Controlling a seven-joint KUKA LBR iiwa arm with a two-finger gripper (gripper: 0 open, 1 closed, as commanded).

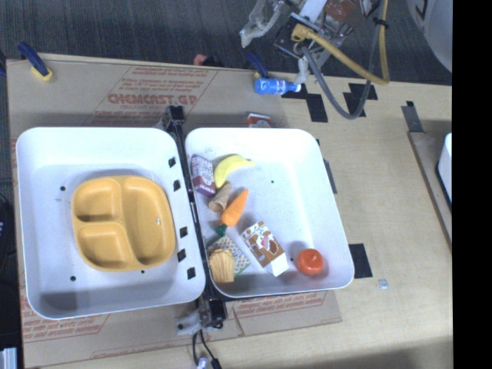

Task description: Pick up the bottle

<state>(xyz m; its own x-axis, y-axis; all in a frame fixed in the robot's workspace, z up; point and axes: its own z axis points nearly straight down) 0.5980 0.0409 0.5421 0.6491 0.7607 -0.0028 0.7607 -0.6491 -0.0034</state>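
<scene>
Hovering: gripper point(265, 23) above bins, finger state unclear | bottle unidentified among toys below | next: locate, descend.

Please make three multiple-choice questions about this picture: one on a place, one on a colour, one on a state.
1. Where does the banana lie?
A. in the right bin
B. on the yellow divided plate
C. on the bench outside the bins

2. What colour is the divided plate in the left bin?
A. green
B. yellow
C. blue

3. Where is the gripper now?
A. down in the right bin
B. over the divided plate
C. beyond the far edge of the bench, over neither bin

Answers:
1 A, it lies near that bin's far left corner.
2 B, its three compartments are yellow.
3 C, it is seen above the far edge.
</scene>
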